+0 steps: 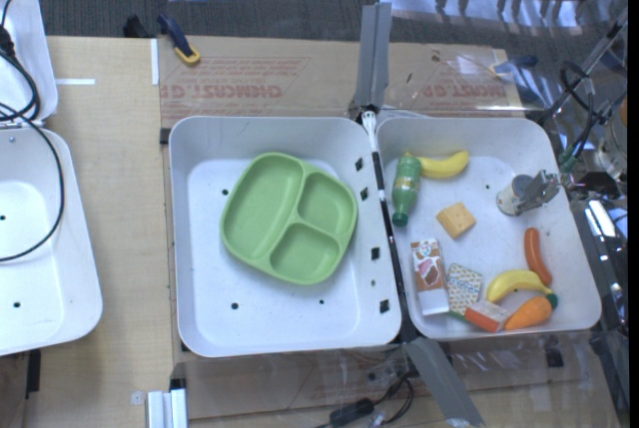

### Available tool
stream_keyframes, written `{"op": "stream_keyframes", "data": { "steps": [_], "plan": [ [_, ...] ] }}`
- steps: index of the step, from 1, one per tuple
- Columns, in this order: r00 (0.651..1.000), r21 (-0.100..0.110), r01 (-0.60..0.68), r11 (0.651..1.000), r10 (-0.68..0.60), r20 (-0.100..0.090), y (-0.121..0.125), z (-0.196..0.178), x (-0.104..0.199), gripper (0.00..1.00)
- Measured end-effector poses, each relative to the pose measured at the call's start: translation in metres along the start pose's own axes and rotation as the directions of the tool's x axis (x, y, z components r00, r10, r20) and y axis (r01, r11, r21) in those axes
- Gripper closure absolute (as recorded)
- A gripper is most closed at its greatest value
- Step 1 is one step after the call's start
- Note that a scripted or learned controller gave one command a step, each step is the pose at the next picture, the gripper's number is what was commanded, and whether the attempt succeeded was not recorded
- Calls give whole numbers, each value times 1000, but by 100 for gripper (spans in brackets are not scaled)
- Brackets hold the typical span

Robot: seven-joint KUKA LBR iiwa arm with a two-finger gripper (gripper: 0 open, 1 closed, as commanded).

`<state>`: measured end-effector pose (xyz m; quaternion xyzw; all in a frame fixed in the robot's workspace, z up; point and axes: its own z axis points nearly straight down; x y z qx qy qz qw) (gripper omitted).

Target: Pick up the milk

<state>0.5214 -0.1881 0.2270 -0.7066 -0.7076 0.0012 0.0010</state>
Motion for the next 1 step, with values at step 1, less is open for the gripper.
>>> {"op": "stream_keyframes", "data": {
  "steps": [1],
  "plan": [
    [981,0,-195,981,195,-1,-18,135,62,0]
  ]
}}
